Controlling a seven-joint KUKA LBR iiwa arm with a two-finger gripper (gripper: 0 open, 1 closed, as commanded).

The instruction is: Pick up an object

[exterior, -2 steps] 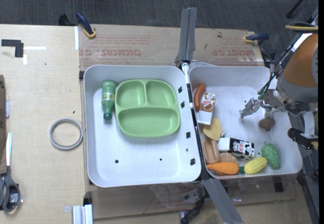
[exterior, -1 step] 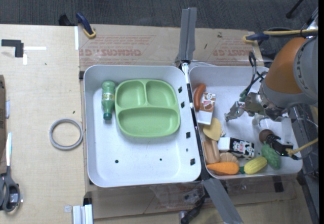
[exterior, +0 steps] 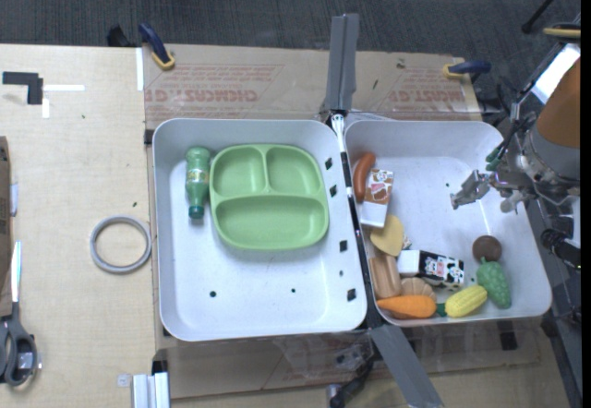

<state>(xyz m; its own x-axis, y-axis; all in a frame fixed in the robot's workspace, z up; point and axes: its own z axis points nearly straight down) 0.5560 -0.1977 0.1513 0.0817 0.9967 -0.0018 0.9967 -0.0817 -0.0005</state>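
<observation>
Camera view is looking down at a slant on a pale wooden bench (exterior: 74, 166) that is bearing two shallow white bins side by side. Taking the green divided plate (exterior: 270, 196) as the landmark: it is lying inside the left bin (exterior: 249, 305), filling most of that bin's upper half. A small green bottle (exterior: 197, 181) is lying just beside the plate's left edge. Well to the plate's left, outside the bins, a grey ring of tape (exterior: 120, 243) is resting on the bench, and scissors (exterior: 17, 346) are sitting farther left and lower.

Right of the plate, the right bin (exterior: 434, 157) is holding a cluster of toy foods. Nearest the plate, a red sausage (exterior: 363, 174) is leaning along the dividing wall, with a small carton (exterior: 377, 197) touching it. Below these, a yellow chip-shaped piece (exterior: 389, 236), a bread stick (exterior: 385, 275), a cow-print box (exterior: 440, 268), an orange carrot (exterior: 406, 306), a yellow corn cob (exterior: 465, 301), a green bumpy vegetable (exterior: 494, 285) and a brown ball (exterior: 487, 248) are gathering along the bin's lower edge.

Far right of the plate, the grey arm is reaching in, and its gripper (exterior: 489, 192) is hanging over bare bin floor above the brown ball, fingers spread apart and pinching nothing.
</observation>
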